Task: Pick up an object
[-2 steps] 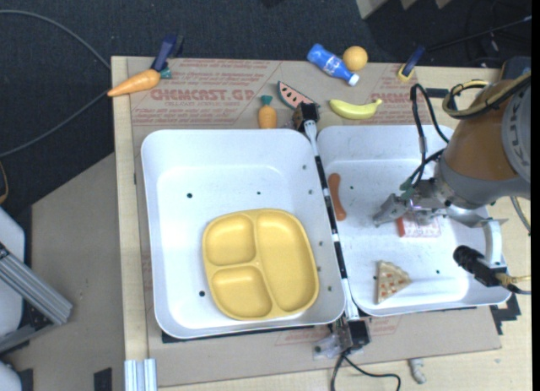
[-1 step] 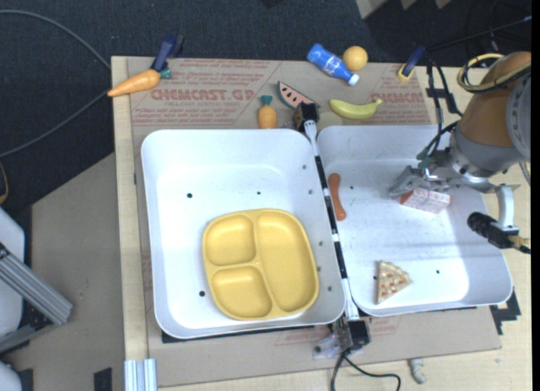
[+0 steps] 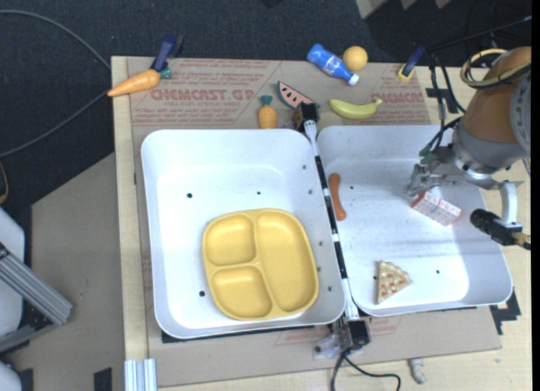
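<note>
Small white-and-red box [image 3: 436, 207] lies in the right bin [image 3: 481, 292] just beneath the gripper [image 3: 424, 180]; its grip state cannot be told

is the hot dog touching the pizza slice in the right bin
Apart. The camera view shows the hot dog by the bin's left wall and the pizza slice nearer the front, bare white floor between them.

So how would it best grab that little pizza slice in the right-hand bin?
Probably from straight above, since the pizza slice lies flat on the right bin floor with nothing to get under. Closing across the two slanted sides near the wide crust end, which points toward the bin's front wall, seems best. The narrow tip offers little to pinch. The tool sits farther back, by a small white box.
</note>
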Robot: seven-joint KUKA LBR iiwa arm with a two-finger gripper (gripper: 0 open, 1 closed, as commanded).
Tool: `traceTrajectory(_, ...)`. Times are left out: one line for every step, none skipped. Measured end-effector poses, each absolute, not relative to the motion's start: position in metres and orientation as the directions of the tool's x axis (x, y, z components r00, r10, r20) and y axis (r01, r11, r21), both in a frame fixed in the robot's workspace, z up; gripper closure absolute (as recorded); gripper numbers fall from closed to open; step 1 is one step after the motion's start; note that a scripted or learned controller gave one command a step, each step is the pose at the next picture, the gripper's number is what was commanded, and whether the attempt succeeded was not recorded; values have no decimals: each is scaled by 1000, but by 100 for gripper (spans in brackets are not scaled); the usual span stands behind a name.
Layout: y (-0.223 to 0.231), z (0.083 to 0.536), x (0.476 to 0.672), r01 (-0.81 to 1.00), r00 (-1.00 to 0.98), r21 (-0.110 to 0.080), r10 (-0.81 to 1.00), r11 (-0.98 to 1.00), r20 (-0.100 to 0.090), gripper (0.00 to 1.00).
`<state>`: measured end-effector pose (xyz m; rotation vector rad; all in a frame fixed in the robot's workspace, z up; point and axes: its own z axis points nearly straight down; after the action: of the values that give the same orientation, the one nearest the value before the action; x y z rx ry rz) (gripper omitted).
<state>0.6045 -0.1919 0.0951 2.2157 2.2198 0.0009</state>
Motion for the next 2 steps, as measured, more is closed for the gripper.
traceTrajectory(-221, 184, 581, 1000, 0, 3, 1000, 0, -3, 100)
traceTrajectory(-220, 183, 580, 1000, 0, 1, 1000, 0, -2, 0)
